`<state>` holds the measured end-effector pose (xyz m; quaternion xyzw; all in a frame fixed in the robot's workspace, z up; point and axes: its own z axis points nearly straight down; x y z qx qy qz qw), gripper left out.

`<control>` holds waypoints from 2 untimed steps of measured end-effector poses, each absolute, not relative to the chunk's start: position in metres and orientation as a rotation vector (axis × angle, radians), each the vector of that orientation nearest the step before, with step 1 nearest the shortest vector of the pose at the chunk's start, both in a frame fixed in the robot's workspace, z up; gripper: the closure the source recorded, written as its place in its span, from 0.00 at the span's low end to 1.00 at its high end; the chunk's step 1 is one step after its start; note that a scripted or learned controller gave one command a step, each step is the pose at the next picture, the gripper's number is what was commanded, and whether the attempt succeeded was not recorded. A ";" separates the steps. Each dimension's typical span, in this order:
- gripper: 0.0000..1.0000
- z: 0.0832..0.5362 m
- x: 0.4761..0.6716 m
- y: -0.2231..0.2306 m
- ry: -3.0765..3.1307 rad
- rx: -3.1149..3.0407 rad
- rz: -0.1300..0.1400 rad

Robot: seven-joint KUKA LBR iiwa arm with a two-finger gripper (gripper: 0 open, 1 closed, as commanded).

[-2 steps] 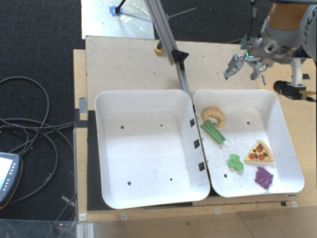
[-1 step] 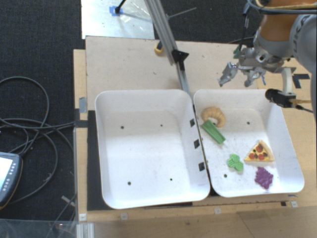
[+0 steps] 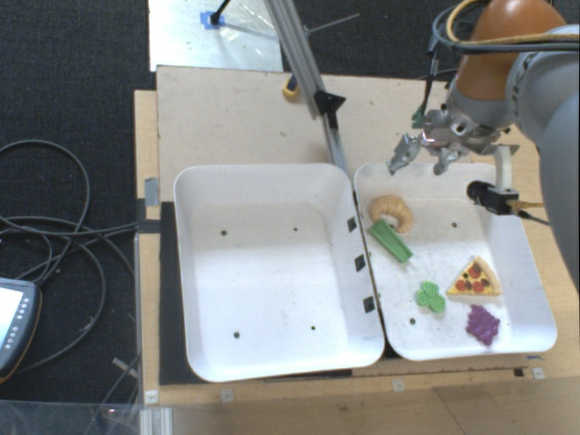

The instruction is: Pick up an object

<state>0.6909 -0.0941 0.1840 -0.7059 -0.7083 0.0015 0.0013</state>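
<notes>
Even, bright overhead light; the white bins glare slightly, shadows beneath their near rims stay soft, focus mildly grainy.

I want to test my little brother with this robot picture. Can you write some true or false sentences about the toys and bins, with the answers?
1. The croissant lies in the right bin. True.
2. The pizza slice is in the left bin. False: it lies in the right bin, near the purple grapes.
3. The green stick lies right beside the croissant. True.
4. The gripper is holding the croissant. False: the gripper hangs above the far edge of the right bin with nothing between its fingers.
5. The green leafy toy sits left of the pizza slice. True.
6. The purple grapes are at the far end of the bin. False: they are at its near end.
</notes>
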 end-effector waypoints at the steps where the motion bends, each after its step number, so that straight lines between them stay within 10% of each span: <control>1: 0.00 0.122 0.687 -0.096 -2.222 -2.217 0.004; 2: 1.00 0.138 0.689 -0.096 -2.228 -2.221 -0.005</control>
